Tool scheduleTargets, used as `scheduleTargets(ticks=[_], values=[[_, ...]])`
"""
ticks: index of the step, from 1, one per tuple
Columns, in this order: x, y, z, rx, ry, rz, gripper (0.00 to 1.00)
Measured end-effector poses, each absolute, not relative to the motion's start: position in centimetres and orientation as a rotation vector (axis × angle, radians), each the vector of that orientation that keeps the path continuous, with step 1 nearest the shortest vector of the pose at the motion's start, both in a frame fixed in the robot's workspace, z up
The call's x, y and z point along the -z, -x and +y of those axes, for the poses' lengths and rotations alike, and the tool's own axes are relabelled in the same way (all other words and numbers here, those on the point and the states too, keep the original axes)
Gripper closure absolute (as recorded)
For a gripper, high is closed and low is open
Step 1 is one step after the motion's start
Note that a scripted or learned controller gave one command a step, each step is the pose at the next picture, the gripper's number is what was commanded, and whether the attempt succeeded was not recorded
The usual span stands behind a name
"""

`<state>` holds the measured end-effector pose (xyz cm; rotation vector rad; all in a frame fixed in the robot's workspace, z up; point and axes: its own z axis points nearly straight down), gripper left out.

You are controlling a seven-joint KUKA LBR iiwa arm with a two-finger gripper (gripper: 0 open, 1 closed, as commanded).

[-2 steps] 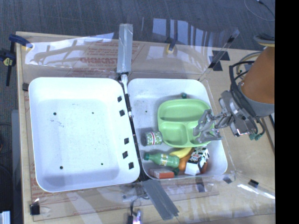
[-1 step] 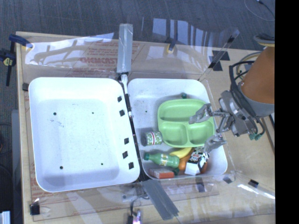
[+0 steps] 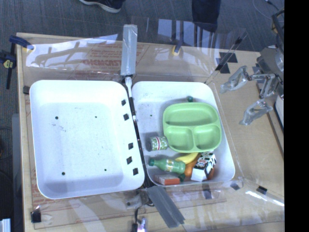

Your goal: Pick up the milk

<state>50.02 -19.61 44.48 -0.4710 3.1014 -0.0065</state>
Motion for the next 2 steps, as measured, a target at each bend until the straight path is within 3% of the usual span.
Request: scheduleTargets(ticks=[1, 2], values=[[-45.6, -50.1, -19.6, 0.012, 0.473, 3.1, 1.0], [-28.9, -50.7, -20.4, 0.001, 0.811, 3.033, 1.0]])
